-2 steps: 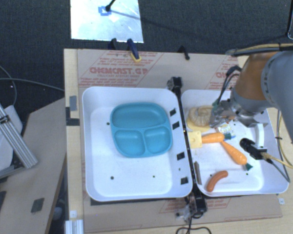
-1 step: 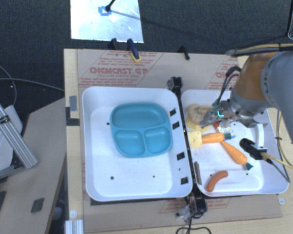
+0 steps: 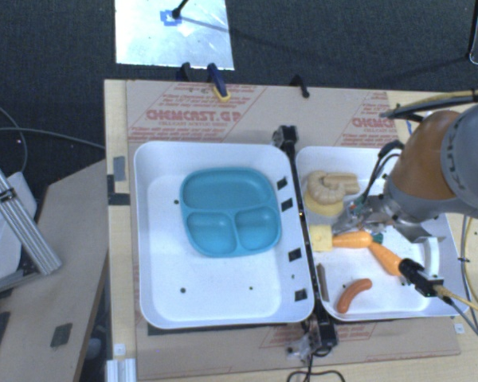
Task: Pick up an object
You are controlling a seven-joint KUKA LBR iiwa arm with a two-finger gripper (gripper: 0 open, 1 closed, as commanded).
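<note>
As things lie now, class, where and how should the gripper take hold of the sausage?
Grip the sausage at its middle, probably from straight above, closing across its narrow width. It lies flat, slightly curved, on the right bin's floor with bare space along both long sides.

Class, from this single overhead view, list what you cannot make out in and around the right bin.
1. Back right corner of the right bin: camera view, covered by the arm.
2. Whether the gripper touches the carrot or hangs above it: one slanted view gives no height.
3. What the tan lump is: too blurred to name.
</note>
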